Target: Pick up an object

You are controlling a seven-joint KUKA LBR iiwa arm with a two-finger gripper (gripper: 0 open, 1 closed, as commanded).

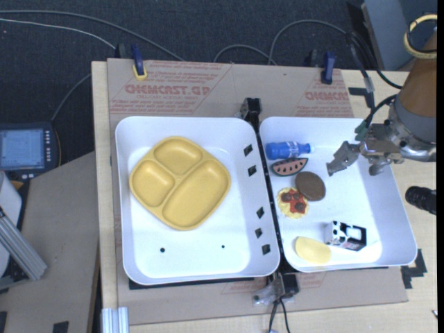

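Gripper [359, 157]: you see it over the right bin's upper right part, reaching in from the right; its two fingers are spread apart, one dark finger [340, 159] pointing down-left, the other nearer the wrist, and nothing sits between them.

Arm [422, 96]: grey wrist with an orange section above it, at your right edge.

Bottle [286, 148]: blue with a white cap end, lying on its side to the left of the fingers, near the bins' shared wall — apart from the gripper.

Watermelon slice [288, 166]: just below the bottle, left of the fingers.

Brown disc [310, 185]: below and left of the fingers, the nearest thing to them, yet not touching.

Pizza piece [293, 202]: yellow with red bits, touching the disc's lower left edge.

Black-and-white box [347, 234]: well below the fingers.

Yellow slice [312, 250]: below and left of the box, near the bin's front wall.

Right bin [392, 214]: holds all of the small things above.

Left bin [139, 241]: far left of the fingers; a yellow divided plate [180, 182] lies in it.
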